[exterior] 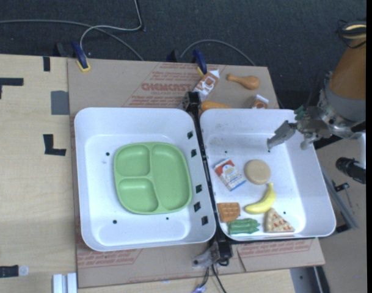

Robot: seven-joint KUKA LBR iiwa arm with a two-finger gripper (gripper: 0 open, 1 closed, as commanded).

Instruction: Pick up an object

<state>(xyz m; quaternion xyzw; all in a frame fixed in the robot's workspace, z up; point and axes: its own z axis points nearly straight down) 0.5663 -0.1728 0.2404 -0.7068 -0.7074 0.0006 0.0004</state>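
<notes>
Camera view: two white bins sit side by side on the bench. The left bin carries a green tray with three compartments, roughly at its centre. The right bin carries the candidates for picking, all gathered toward its near edge: a small carton near the middle, a round cookie just beside it on the right, a banana below the cookie, a cracker and a green pepper toward the near left corner, and a pizza slice at the near right.

The gripper hangs over the far right part of the right bin, above bare floor and well apart from every item. One dark finger points down and leftward; how wide the gripper stands cannot be told from here, and nothing shows in it.

Judged from this, the pick is not yet made. Nothing is lifted; all items lie in the bin. Left to do: choose an item, come down on it, close and raise it. The cookie is the nearest target.
</notes>
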